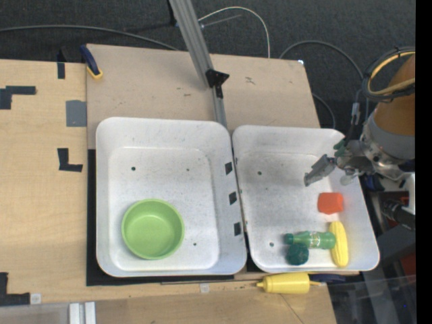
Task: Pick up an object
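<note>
The orange block [330, 203] looks like the likeliest pick, since it lies in the right bin [270, 140] nearest the hand [322, 169], a little below and just to the right of the fingertips, and apart from everything else. The hand hangs over the upper right part of that bin with nothing between its fingers; the dark finger pointing left and down is visible, but how wide the fingers stand cannot be told from this slanted view. Further toward the bin's near edge sit a green bottle [309, 239] lying on its side, a dark teal piece [296, 253] touching its lower side, and a yellow banana-shaped toy [339, 243] touching the bottle's right end. A green bowl [153, 229] rests in the left bin [162, 130], well apart from the arm, and a yellow bottle [287, 283] lies on the surface just outside the right bin's front rim. The risks, as I judge them: the block sits near the bin's right wall, so a descent slightly off could catch a finger on the rim or push the block aside instead of straddling it. Going for the cluster instead could nudge three touching things at once, and the round bottle may roll away from closing fingers.
</note>
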Controlling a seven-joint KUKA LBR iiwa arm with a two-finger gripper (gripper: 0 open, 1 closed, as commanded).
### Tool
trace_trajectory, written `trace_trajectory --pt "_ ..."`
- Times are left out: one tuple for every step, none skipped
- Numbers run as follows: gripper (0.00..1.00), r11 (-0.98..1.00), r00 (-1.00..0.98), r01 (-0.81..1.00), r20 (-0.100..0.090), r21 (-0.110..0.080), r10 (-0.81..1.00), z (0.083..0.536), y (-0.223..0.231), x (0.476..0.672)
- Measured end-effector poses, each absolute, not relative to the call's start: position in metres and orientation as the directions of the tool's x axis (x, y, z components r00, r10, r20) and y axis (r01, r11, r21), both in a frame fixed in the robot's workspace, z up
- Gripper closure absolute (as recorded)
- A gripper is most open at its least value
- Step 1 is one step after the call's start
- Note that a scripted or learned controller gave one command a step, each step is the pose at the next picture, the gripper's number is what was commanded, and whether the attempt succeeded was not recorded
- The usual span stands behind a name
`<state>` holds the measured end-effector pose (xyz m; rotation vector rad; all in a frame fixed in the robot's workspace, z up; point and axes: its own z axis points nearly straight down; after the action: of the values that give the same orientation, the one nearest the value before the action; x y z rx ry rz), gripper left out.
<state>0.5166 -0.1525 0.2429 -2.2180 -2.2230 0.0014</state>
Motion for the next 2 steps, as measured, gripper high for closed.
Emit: trace_trajectory --pt "0.0 0.002 -0.002 1.0 0.0 -0.002 1.0 0.243 -0.153 0.517" --pt "0.0 0.001 -0.001 1.0 0.001 -0.007 1.0 0.185 -0.156 0.524"
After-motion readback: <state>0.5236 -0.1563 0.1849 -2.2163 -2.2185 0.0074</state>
